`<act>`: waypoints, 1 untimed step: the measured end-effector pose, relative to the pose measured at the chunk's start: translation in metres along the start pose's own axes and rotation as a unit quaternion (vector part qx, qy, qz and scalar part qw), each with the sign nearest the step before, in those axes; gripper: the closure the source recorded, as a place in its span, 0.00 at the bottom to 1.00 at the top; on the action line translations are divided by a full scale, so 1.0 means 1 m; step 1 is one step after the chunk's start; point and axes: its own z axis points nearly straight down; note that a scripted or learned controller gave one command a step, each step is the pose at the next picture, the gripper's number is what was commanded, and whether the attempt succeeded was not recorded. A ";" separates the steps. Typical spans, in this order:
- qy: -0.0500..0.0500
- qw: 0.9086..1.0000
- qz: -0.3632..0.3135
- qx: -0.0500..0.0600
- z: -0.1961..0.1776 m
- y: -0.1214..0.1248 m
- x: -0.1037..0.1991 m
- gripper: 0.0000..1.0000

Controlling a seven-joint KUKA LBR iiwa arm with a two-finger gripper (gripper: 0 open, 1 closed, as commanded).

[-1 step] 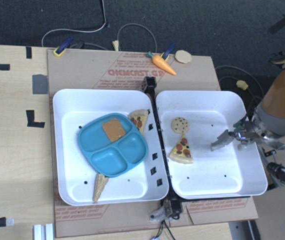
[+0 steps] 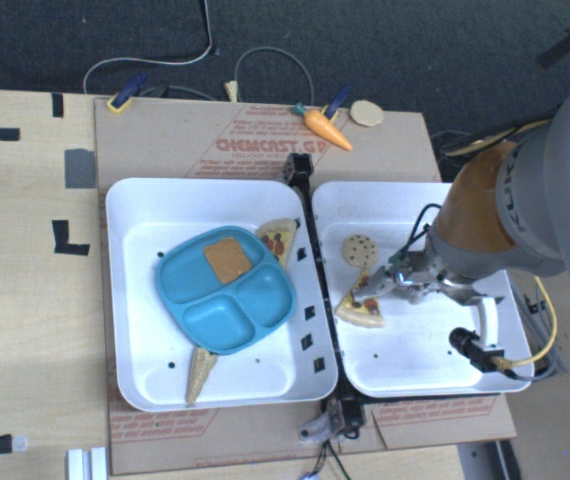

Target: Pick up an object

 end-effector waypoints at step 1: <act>0.000 1.000 -0.001 -0.002 -0.004 0.054 0.032 0.00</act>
